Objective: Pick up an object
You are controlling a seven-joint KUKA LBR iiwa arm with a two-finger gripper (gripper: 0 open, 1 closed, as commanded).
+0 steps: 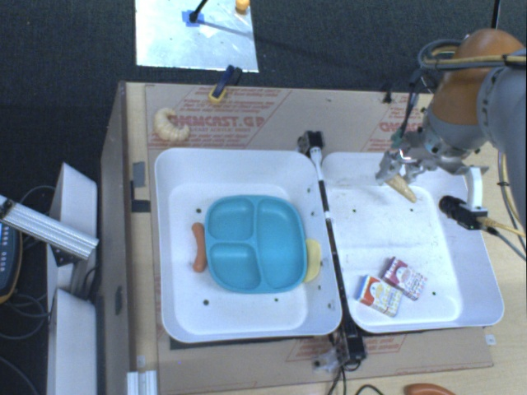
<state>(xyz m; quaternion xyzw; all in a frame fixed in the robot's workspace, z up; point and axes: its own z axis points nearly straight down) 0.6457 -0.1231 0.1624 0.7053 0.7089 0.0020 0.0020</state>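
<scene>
Inspector: While you hover over the right bin, what does your gripper hold?
Arm: My fingers are clamped on a tan wedge, raised near the back wall. Two small cartons lie near the front.

Blue plate crowds left bin, right bin's middle open, cartons near front

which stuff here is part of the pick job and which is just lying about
Job: gripper, tan wedge-shaped piece at its fingertips, two small cartons, right bin.

Lying about: blue divided plate, sausage, left bin, croissant-shaped item on the cardboard.
</scene>
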